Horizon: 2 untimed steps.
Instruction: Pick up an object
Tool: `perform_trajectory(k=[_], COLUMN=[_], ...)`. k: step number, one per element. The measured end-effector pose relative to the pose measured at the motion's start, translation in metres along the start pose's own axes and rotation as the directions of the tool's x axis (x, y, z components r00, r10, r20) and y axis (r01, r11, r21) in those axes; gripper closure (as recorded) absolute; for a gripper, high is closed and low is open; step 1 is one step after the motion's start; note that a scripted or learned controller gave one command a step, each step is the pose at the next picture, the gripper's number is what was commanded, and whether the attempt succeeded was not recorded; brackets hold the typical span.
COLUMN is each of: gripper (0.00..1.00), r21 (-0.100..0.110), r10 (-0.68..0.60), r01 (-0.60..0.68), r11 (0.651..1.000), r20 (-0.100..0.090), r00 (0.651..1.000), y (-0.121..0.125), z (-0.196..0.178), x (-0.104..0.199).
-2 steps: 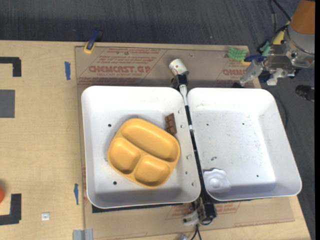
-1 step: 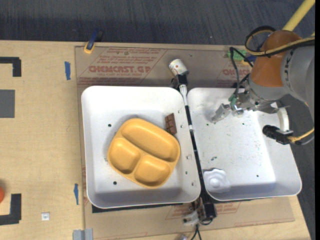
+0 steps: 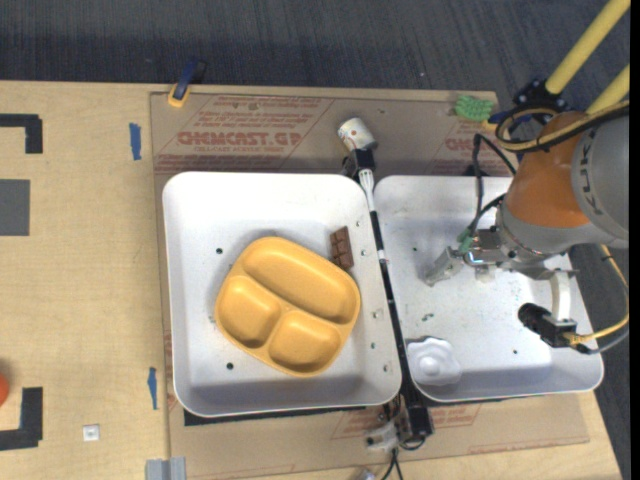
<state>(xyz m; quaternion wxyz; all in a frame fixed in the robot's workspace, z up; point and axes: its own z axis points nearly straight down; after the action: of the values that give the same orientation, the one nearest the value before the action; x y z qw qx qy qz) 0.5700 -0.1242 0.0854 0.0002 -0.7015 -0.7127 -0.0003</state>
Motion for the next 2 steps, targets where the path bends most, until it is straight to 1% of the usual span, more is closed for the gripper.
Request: perform_trajectory(k=[1,2], gripper=[0.00,0.00], r21=[-0.001,0.012], r10=[0.481,0.271], r01=[-0.481,-0.271], r11=[0.876,0.963], r20=[0.001,-0.025], r00=[0.876,0.962], y=[0.041,0.049], z=[0.001,0.000], x=[-0.055,-0.068])
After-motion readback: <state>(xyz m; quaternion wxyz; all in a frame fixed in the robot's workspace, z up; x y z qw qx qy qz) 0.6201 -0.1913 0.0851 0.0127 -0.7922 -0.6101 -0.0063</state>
